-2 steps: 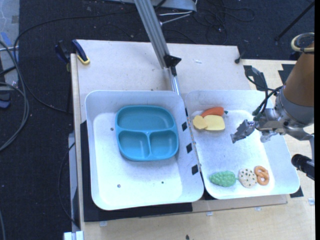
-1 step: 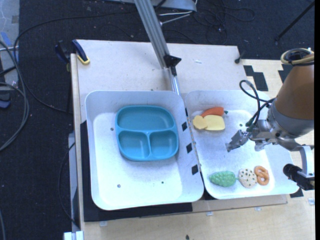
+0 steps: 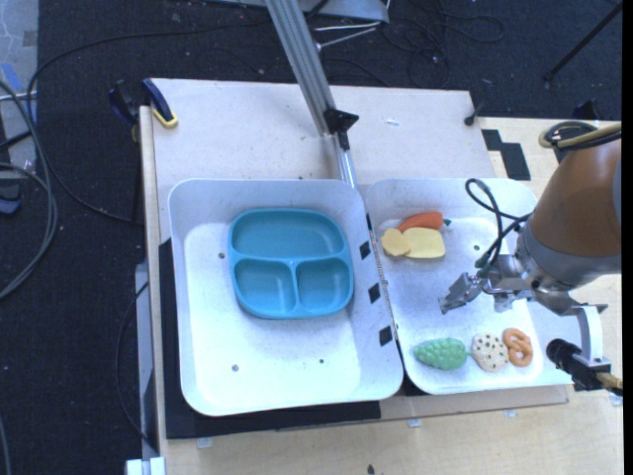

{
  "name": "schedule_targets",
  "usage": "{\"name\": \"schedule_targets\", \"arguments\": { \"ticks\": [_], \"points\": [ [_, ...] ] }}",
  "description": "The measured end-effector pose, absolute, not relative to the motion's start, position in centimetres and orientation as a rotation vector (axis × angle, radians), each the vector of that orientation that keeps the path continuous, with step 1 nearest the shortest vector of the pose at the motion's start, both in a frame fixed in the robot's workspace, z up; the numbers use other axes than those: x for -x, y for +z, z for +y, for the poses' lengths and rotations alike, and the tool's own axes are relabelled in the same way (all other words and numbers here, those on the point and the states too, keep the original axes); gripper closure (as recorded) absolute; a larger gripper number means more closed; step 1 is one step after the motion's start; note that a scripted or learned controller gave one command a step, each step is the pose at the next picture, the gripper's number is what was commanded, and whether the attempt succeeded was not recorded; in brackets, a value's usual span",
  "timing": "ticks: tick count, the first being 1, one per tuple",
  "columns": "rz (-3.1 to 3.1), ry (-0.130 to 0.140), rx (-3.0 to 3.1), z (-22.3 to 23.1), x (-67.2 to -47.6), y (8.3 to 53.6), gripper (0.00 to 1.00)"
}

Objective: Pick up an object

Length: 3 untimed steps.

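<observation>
— So, what takes up the most room?
— A pale worktop carrying two shallow white bins side by side. In the left bin lies a blue divided plate with three compartments. The right bin holds the small items.
— And the arm?
— Its grey and orange body reaches in from the right over the right bin. The end effector hangs above the bin's middle, with nothing between its fingers; whether they are spread or pressed together I cannot tell.
— Where are the pickable things?
— Along the near edge: a green bumpy piece, then a speckled cookie just beside it, then a pretzel. Toward the far side, a yellow piece touches a pale round slice, with an orange carrot-like piece just behind them.
</observation>
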<state>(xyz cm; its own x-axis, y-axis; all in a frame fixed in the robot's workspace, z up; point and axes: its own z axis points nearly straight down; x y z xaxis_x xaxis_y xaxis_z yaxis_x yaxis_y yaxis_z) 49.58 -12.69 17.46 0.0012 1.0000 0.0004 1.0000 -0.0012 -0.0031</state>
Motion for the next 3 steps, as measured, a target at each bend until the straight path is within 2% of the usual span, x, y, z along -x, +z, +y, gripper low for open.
{"name": "schedule_targets", "arguments": {
  "ticks": [1,2,3],
  "points": [
    [-2.218,0.003,2.22,-12.7,-49.3,13.2,0.0],
    [-2.219,0.001,2.223,-12.7,-49.4,14.3,1.0],
    [-2.226,-0.002,2.22,-12.0,-50.2,19.1,1.0]
  ]
}}
